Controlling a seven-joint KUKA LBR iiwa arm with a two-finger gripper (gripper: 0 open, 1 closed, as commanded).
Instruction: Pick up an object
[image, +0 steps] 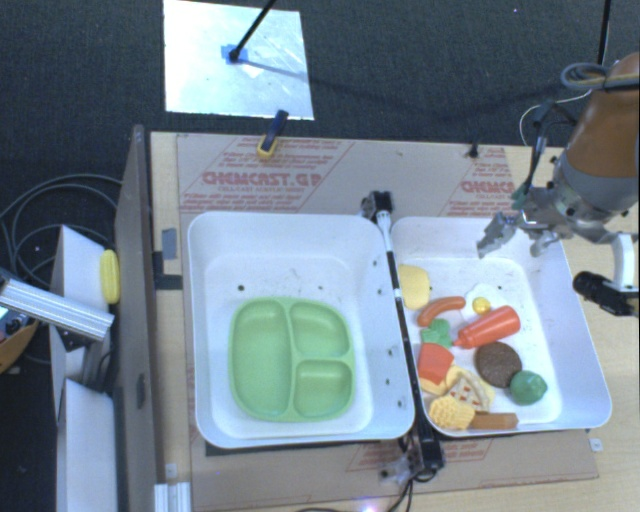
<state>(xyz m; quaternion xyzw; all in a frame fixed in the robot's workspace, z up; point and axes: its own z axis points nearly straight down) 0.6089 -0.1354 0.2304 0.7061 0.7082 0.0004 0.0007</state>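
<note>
Where the dark carpeted floor (420, 60) fills the top of the frame, a pale sheet (238, 58) lies at upper left. Below it the worktop (330, 170), a brown printed board, carries two white bins. The left bin (210, 250) holds a green divided tray (292, 357). The right bin (575, 340) holds toy food at lower right: an orange carrot (490, 326), a brown patty (497, 363), a green ball (528, 385). The claw (515, 238) hangs over that bin's upper edge, fingers apart, gripping nothing.
</note>
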